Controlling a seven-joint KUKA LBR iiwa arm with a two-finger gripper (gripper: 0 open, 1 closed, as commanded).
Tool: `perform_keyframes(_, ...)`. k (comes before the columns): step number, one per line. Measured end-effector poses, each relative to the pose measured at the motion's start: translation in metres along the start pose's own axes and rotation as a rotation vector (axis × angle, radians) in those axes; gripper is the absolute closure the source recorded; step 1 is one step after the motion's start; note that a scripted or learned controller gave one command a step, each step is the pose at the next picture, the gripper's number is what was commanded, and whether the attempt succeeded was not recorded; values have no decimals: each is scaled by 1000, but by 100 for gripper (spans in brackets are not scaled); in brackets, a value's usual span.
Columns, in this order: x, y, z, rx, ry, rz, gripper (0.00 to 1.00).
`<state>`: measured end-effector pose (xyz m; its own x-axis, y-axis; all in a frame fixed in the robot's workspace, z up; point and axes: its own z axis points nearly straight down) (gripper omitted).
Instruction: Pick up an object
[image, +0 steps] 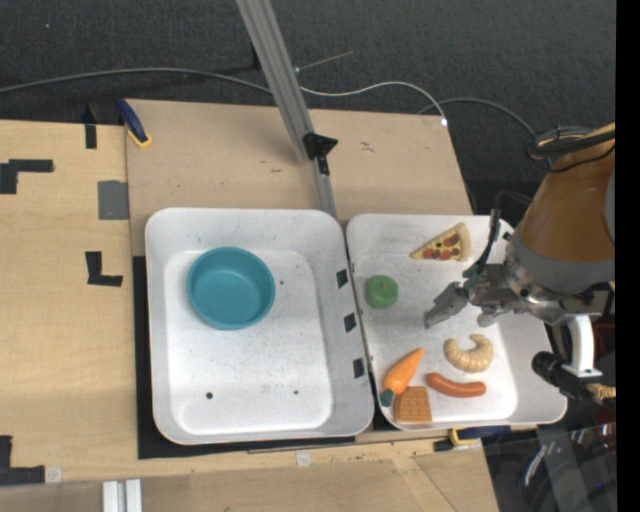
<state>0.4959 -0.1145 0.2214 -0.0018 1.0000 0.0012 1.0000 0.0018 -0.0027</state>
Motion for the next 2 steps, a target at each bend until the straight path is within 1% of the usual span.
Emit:
perform_keyframes(1,0,0,0,0,0,0,0)
perform_keyframes(2,4,5,61,5,0,0,0)
